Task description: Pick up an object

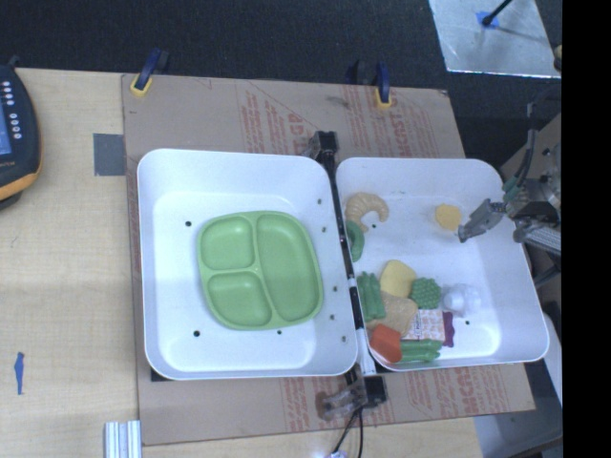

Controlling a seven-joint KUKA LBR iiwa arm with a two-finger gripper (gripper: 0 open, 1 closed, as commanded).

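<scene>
The gripper (pixel 474 225) hangs over the right bin (pixel 496 342) near the frame's right edge, just beside a small yellow piece (pixel 448 217); whether it's wide or narrow, I cannot tell. Toy food (pixel 406 308) clusters at the bin's lower left. The left bin (pixel 162 265) carries a green divided plate (pixel 259 269).

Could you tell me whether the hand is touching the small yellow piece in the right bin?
Apart: the camera view shows white bin floor between the hand and the yellow piece.
</scene>
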